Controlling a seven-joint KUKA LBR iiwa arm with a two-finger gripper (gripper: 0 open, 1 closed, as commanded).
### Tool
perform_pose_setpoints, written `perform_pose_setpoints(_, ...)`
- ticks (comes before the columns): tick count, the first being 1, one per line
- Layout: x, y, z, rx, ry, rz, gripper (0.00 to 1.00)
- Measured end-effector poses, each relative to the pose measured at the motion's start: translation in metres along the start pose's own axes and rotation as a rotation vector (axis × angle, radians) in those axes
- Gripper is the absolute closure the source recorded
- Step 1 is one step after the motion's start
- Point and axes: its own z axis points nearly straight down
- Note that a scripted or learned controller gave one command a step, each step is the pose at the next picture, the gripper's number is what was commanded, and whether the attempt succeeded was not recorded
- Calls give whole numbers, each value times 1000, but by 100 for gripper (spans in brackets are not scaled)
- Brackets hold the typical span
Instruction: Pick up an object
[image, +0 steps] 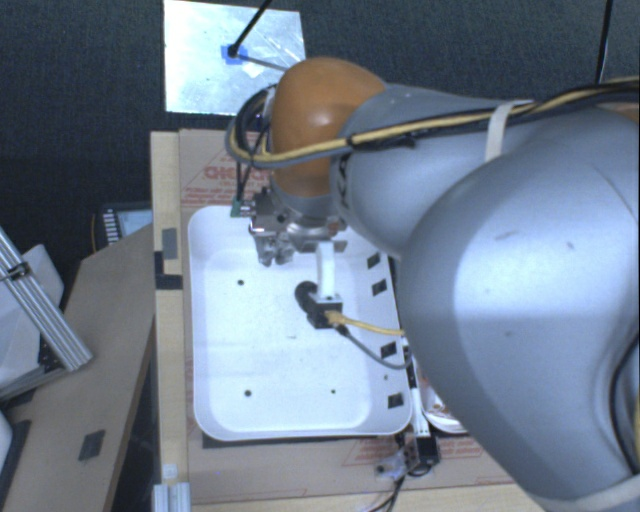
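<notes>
Far left of the left bin: aluminium rail, tilted, lying off the bench edge. Beside it a tan board, between the rail and the left bin.

Above and left of the left bin's far corner: silver sheet on the dark backdrop, with a bit of blue tape on it.

Left bin: white, shallow, sitting on brown cardboard with red print, which shows past the bin's far and near rims. A few small dark dots on the bin floor. Row of black tabs along the bin's right wall.

Gripper: over the far part of the left bin, near its far rim, pointing down at the floor. Released or clenched: cannot tell from this angle. Nothing seen held in it.

Orange band directly above the gripper, over the left bin's far rim. Grey arm to the right of the left bin, very close to the camera.

Right bin: a white sliver just right of the left bin's near corner; the arm covers the rest.

Object to pick: location cannot be told.
</notes>
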Motion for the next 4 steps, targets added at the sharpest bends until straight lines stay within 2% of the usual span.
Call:
perform_pose_setpoints(1, 11, -109, -56, 0, 3, -2, 100)
perform_pose_setpoints(2, 8, -105, -54, -3, 0, 4, 0)
perform_pose_setpoints(3, -21, -126, -145, -11, 3, 8, 0)
perform_pose_setpoints(4, 23, -48, -168, -12, 2, 1, 0)
